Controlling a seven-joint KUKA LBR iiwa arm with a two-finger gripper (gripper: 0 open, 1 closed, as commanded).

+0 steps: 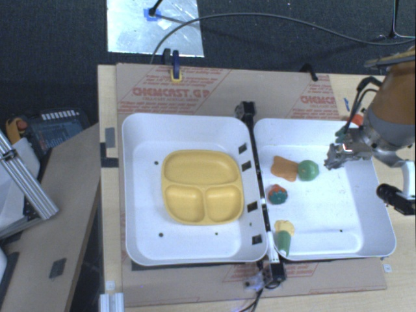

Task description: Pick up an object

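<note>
In the right bin [364, 239] lie an orange bread-like piece [283, 168], a green ball [308, 170] touching its right end, a small teal and red toy [277, 195], and a yellow and green piece [283, 234] near the front left corner. My gripper [335, 157] hangs over the right bin, just right of the green ball and slightly above it. Nothing shows between its fingers.
The left bin [143, 233] holds a yellow divided tray [201, 186]. A black divider strip [255, 174] runs between the two bins. Cables cross the dark floor at the back, and a grey bench edge stands at the left.
</note>
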